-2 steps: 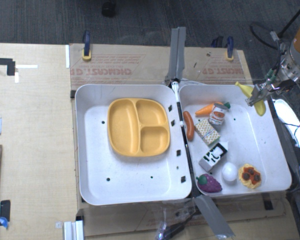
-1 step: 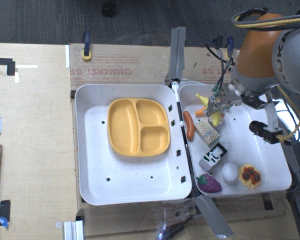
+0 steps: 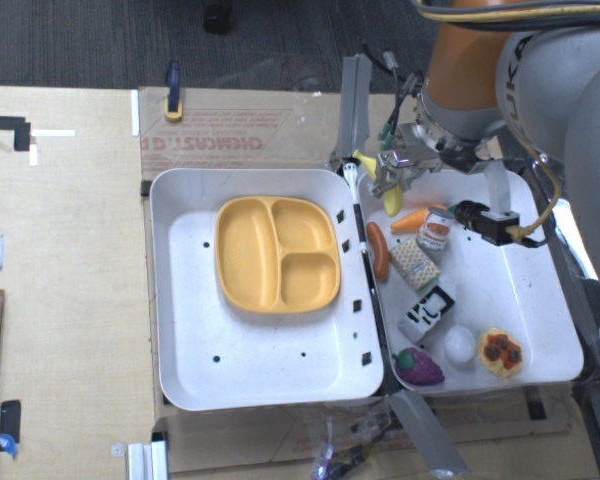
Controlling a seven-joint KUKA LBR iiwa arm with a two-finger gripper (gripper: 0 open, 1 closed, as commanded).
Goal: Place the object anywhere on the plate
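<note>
Plate point(image 3: 277, 253) in left bin point(image 3: 180, 368), divided, yellow.

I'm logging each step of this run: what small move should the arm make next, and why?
Probably lower the hand a little further onto the yellow toy beneath it. The hand hangs at the back left corner of the right bin, the yellow plate in the left bin holds nothing yet, and no grasp is visible.

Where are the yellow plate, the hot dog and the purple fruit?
yellow plate point(image 3: 242, 258): camera view, its big left compartment.
hot dog point(image 3: 379, 250): camera view, its middle.
purple fruit point(image 3: 423, 368): camera view, its purple body.
</note>
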